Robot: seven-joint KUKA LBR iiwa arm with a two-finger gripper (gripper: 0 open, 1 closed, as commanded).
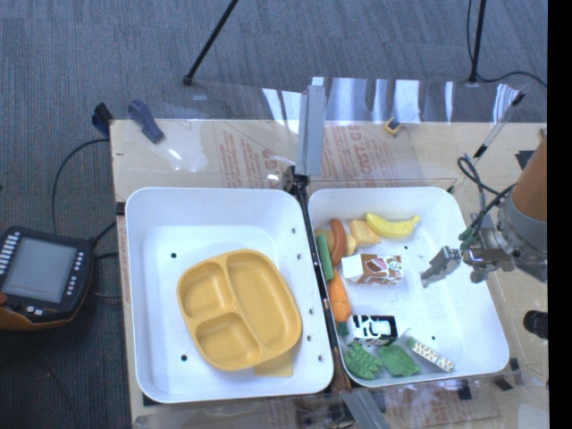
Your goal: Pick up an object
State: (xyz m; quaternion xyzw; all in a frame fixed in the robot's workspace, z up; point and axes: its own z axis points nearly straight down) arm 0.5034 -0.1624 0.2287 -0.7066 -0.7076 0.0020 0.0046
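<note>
Gripper (442, 264) hovers over right bin (465, 329) (beside milk carton (374, 269)).

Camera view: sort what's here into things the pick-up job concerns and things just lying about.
For the job:
hand
banana
small carton
carrot
green leaves
right bin

Lying about:
yellow divided tray in the left bin
handheld control pad on the floor
tripod legs

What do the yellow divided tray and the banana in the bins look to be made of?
Yellow divided tray: likely moulded plastic, matte, one even colour with rounded compartment walls. Banana: probably a plastic toy, smooth, uniformly bright yellow with a slight sheen; real fruit cannot be ruled out.
</note>
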